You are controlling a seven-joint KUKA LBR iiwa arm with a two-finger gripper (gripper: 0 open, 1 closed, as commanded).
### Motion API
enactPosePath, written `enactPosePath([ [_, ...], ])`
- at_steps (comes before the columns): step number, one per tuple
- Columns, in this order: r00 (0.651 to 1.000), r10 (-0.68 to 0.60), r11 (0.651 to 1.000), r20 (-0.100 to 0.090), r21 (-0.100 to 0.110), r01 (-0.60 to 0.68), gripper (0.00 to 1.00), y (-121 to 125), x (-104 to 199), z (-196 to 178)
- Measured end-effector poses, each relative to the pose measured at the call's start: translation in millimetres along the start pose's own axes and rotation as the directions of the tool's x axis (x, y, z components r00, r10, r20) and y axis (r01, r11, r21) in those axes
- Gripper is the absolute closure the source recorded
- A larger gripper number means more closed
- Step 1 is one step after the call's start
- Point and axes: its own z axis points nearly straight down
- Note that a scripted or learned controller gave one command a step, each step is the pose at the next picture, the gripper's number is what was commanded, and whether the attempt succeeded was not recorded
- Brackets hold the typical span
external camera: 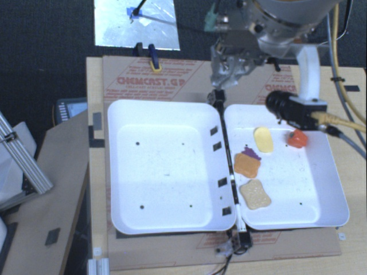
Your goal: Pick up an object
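Yellow piece (263, 140) lies in right bin (321, 205), w/ orange toy (247, 165) and toast (255, 194) nearby; gripper (228, 73) hangs over bins' far edge, grasping nothing, so targets sit toward the camera and right.

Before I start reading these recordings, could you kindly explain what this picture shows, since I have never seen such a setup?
This is a single photo from a fixed camera above a workbench, looking down at a slant. The grey machine with the orange band at the top right is a robot arm, reaching in from the right. Its end effector, the part meant for grasping, hangs above the far end of the seam between two shallow white bins; I cannot tell whether it is open or shut, and nothing is visibly held.

In the left bin I see only a few dark specks. The right bin holds small toy-like pieces: a pale yellow piece, a red piece, an orange piece with something purple at its far edge, and a tan, toast-like slice. The job is simply to pick one up.
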Motion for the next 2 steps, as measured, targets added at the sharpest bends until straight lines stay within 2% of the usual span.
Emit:
enactPosePath([
  [1, 1.000, 0.016, 1.000, 0.009, 0.020, -0.016, 1.00, 9.2, -21.1, 234.1],
  [2, 1.000, 0.017, 1.000, 0.003, 0.001, -0.017, 1.00, -16.2, -65.7, 185.0],
])
